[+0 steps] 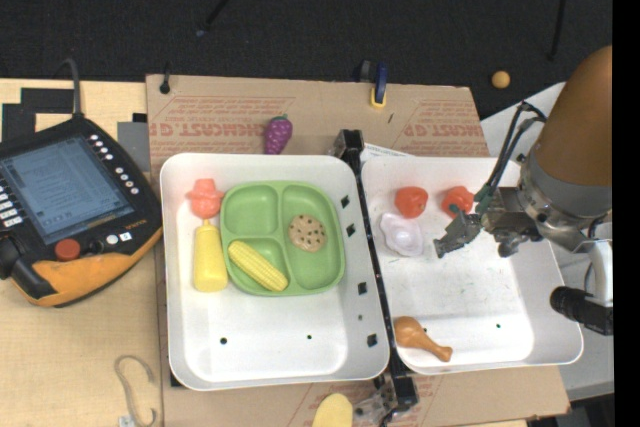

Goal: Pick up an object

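- In the right bin, the end effector is hanging low over the floor, just right of a pale translucent object and below two red pieces, one to the left and one nearly above its tip.
- Whether its fingers are wide or narrow I cannot tell; the dark tip is reading as one blurred shape, and nothing is showing between the fingers.
- The likeliest target is sitting close: the pale object or the nearer red piece. A brown drumstick-shaped toy is lying well apart, at the bin's front edge.
- Risks I am judging from this layout:
- The three near items are crowding together, so a descent could be nudging one aside instead of straddling it.
- The pale object is looking smooth and rounded, so it may be slipping out as the fingers close.
- The red piece is lying near the tip's side, so an off-centre closure may be pinching air.
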Motion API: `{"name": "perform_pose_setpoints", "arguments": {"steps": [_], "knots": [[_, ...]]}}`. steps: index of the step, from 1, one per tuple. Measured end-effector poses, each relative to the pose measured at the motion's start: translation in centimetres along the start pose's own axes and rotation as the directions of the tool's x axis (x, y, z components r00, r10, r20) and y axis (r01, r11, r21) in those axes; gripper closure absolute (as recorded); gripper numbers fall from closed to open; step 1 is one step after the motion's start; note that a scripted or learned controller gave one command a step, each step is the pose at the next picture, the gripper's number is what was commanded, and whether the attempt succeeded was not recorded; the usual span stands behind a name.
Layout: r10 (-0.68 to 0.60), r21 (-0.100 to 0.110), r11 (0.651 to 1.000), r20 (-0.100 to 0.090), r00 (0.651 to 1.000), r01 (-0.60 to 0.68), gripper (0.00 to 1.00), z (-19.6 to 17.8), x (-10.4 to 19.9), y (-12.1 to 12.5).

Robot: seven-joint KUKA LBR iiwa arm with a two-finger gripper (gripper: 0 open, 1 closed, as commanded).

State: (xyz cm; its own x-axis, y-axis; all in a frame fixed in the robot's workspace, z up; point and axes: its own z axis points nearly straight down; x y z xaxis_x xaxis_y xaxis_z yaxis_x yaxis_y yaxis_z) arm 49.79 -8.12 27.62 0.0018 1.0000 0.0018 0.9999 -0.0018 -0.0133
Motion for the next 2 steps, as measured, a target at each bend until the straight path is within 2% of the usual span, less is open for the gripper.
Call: {"name": "perform_pose_setpoints", "arguments": {"steps": [1, 2], "knots": [[-0.002, -0.010, 1.000, 0.001, 1.000, 0.002, 0.00, -0.5, 0.0, 0.2], [-0.001, -0.005, 1.000, 0.000, 1.000, 0.001, 0.00, 4.9, -1.0, 0.1]]}}
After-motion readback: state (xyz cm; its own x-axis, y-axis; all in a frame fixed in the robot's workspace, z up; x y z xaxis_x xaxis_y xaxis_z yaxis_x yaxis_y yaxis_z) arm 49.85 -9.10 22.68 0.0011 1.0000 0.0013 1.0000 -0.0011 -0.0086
